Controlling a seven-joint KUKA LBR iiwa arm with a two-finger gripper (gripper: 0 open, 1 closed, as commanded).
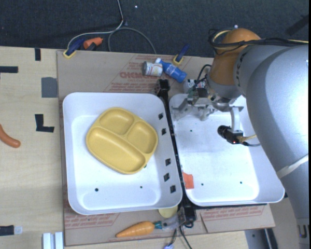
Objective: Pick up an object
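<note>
**Inspector A:** Status of the pick?

**Inspector B:** Not achieved, in my judgement. The arm (269, 87) enters from 3 o'clock, and the gripper (197, 104) sits low over the right bin (223, 191), at that bin's 11 o'clock corner, near the wall it shares with the left bin (114, 191). Nothing can be seen carried by it.

**Inspector A:** Open or closed?

**Inspector B:** I cannot tell. The wrist hardware crowds that corner and hides the working end.

**Inspector A:** Where are the candidate objects?

**Inspector B:** The only large one inside a bin is the yellow divided plate (123, 139). It lies flat at the centre of the left bin, well apart from the gripper. A small orange piece (188, 180) lies at the right bin's 8 o'clock edge, against the dividing wall; what it is cannot be made out. The bin floor beneath the gripper looks bare.

**Inspector A:** Anything outside the bins?

**Inspector B:** On the bench, a carrot (136, 229) at 6 o'clock, a sausage (6, 135) at 9 o'clock and a blue-and-white bottle (166, 69) at 12 o'clock.

**Inspector A:** Remaining work?

**Inspector B:** All of it, I judge: move onto an object, close on it and lift.
</note>
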